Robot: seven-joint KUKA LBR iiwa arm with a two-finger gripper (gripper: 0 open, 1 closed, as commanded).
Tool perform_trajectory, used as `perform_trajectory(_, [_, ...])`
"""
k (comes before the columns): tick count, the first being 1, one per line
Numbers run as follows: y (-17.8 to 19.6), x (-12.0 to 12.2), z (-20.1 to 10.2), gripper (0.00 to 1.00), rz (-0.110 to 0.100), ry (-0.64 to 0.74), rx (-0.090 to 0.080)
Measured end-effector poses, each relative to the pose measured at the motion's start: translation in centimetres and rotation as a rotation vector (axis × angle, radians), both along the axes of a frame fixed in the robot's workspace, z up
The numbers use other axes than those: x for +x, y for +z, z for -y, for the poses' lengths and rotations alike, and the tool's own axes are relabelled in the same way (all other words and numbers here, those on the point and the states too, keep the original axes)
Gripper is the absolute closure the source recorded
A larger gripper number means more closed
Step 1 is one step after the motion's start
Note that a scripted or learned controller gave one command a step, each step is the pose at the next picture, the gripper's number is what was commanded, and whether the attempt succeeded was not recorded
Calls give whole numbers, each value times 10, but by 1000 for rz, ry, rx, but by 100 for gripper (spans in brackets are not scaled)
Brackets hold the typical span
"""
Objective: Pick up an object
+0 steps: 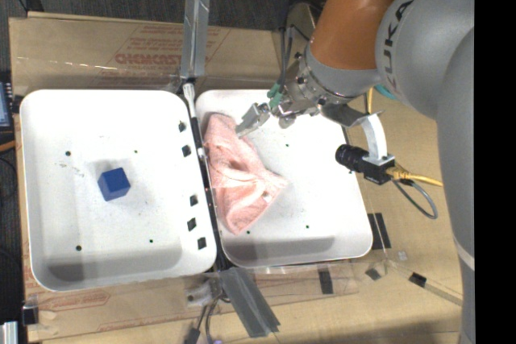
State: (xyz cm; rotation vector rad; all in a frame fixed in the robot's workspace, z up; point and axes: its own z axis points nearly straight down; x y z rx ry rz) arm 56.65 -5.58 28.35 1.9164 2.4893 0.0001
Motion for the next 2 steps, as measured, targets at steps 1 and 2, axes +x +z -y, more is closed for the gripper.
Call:
perform_trajectory(1, [-28, -25, -18, 0, -2, -7, 0])
perform_trajectory(2, [-158, -19, 72, 0, -6, -64, 0])
